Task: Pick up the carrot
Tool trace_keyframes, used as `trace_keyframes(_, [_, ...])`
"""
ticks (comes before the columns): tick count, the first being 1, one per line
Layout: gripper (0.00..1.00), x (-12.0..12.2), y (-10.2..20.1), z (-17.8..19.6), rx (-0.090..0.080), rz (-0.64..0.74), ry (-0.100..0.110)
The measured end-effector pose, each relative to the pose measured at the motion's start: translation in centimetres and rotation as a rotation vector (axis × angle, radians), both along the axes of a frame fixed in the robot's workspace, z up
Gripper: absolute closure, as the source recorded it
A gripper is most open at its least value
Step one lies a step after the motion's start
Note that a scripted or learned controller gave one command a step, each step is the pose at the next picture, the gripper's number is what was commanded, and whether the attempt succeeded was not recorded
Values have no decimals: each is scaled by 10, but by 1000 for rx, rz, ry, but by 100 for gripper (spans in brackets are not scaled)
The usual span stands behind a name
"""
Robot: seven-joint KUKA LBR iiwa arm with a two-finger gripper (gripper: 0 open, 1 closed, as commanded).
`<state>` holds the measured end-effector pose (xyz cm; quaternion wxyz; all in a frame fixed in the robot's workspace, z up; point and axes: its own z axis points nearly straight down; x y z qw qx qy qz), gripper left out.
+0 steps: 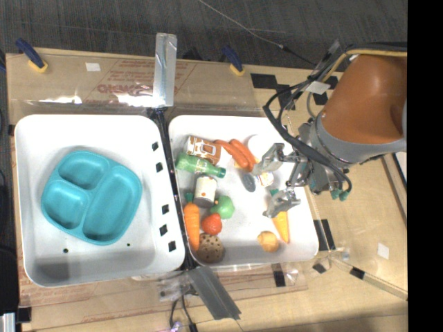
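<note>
gripper (279, 182) hung over right bin (304, 244), fingers spread apart, nothing between them. carrot (282, 225) lay on the bin floor just below lower finger, beside a small orange fruit (268, 239). grasp not made; closing and lifting were left.

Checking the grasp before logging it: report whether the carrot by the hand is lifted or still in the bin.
Cannot tell if lifted. The carrot sits over the right bin, its top right under the hand.
</note>
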<state>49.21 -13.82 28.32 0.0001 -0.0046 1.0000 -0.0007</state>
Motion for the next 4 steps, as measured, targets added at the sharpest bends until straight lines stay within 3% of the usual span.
trace_keyframes(1, [0, -10, -30, -157, 4, -204, 9])
trace_keyframes(2, [0, -14, -43, -191, 3, -436, 2])
trace_keyframes(3, [100, -13, -42, -181, 3, -427, 1])
trace_keyframes(4, [100, -15, -59, -177, 2, -92, 0])
